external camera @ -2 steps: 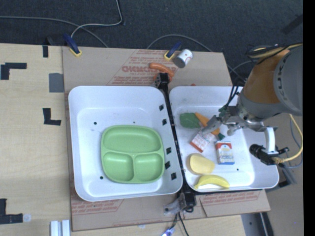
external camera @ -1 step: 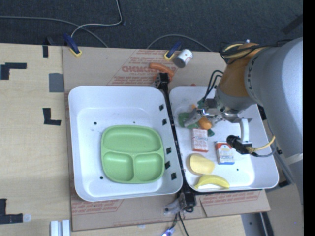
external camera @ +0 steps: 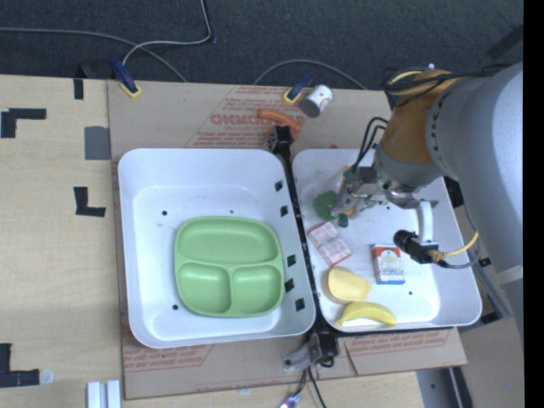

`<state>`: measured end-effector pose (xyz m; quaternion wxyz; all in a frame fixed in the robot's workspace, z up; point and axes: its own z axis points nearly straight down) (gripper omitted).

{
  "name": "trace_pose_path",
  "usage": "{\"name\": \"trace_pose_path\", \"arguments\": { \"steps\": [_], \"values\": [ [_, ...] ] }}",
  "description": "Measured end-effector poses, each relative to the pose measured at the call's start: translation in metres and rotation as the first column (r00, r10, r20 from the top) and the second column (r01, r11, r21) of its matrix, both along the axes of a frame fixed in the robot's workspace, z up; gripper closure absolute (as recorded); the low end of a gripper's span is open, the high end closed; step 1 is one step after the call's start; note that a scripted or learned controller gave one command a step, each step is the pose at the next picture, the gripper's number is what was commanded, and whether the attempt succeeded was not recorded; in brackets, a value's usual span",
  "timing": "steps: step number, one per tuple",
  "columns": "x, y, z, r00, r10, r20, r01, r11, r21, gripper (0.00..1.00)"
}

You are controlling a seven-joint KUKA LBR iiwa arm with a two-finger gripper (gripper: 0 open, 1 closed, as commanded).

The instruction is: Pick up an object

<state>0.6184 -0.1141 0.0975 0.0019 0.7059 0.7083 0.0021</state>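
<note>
Crowding is the risk: the fingers (external camera: 347,204), whose spread I cannot tell, hang just beside a small dark-green object (external camera: 325,202). A slanted descent could nudge it toward the right white bin's (external camera: 450,313) wall instead of gripping it.

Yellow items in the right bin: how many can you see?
2. A pale yellow lump sits near the bin's front-left corner, and a banana lies just in front of it along the front wall. The arm may hide others further back.

The claw (external camera: 350,204) hangs low in the right shallow white bin (external camera: 450,313), a small dark green object (external camera: 325,202) just left of it, a yellow plastic banana (external camera: 367,314) nearer the camera.
</note>
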Motion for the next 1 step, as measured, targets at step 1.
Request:
{"name": "trace_pose_path", "arguments": {
  "steps": [1],
  "values": [
    [-0.0491,0.0577,0.0875,1.0,-0.001,-0.005,0.001,1.0,0.001,1.0]
  ]
}}
